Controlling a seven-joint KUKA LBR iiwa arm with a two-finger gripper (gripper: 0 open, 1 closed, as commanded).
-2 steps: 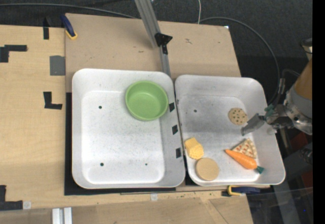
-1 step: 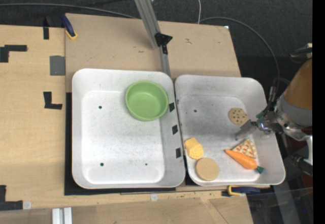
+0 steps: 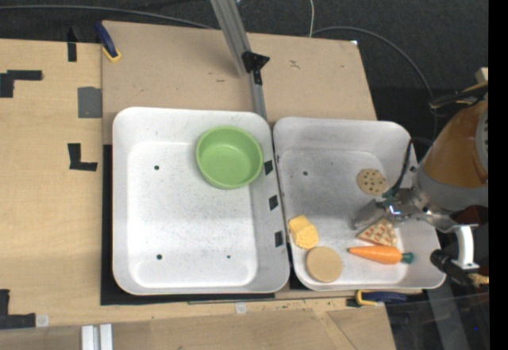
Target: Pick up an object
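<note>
The pizza slice (image 3: 379, 233), a small wedge with a pale crust, lies in the right bin (image 3: 333, 142) toward its near right corner, and the gripper (image 3: 373, 216) is down right at its far edge. The metal fingers (image 3: 367, 217) point left and look a little spread, touching or almost touching the slice, though I can't tell whether they have hold of it. Just near of the slice lies an orange carrot (image 3: 378, 255); just far of the gripper sits a round speckled cookie (image 3: 370, 180). Farther left are a yellow piece (image 3: 302, 232) and a tan disc (image 3: 324, 264). The left bin (image 3: 143, 205) holds a green bowl (image 3: 228, 156).
</note>
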